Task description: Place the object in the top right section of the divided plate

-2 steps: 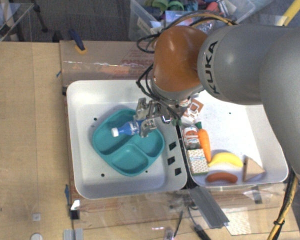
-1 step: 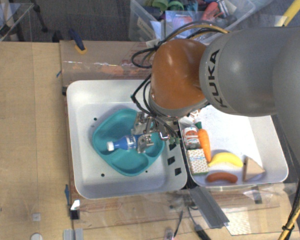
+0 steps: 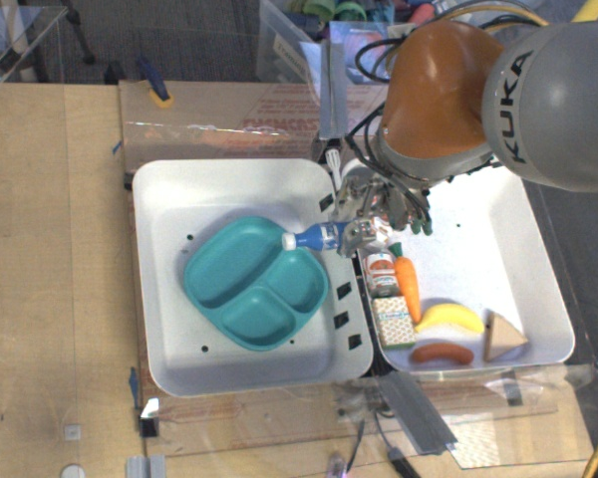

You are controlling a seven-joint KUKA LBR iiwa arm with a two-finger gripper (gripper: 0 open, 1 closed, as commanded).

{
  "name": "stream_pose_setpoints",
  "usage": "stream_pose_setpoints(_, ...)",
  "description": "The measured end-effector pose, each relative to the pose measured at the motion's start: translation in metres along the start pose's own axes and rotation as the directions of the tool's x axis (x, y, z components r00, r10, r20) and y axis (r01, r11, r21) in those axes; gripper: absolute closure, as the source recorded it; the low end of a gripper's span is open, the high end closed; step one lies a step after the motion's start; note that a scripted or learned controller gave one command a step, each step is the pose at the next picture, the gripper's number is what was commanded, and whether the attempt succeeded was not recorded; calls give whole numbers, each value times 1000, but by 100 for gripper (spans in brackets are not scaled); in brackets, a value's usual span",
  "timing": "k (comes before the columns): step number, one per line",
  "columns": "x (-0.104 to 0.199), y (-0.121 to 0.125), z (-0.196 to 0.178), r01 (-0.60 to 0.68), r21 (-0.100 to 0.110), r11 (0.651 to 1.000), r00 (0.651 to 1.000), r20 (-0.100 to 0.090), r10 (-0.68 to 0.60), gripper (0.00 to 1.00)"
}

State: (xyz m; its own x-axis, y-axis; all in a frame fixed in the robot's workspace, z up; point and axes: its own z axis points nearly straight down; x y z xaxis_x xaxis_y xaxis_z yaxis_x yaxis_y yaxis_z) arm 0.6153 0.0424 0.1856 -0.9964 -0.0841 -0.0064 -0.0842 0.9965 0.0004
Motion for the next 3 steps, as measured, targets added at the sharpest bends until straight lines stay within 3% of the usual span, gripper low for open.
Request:
stream_pose_setpoints(1, -41, 3, 0, 332, -2, 943, 943, 3, -332, 100)
stream_pose_setpoints(2, -11, 36, -9, 377, -3, 926, 926, -2, -377, 100)
stream_pose_setpoints(3, 25, 61, 3, 600, -5, 800, 800, -2, -600, 100)
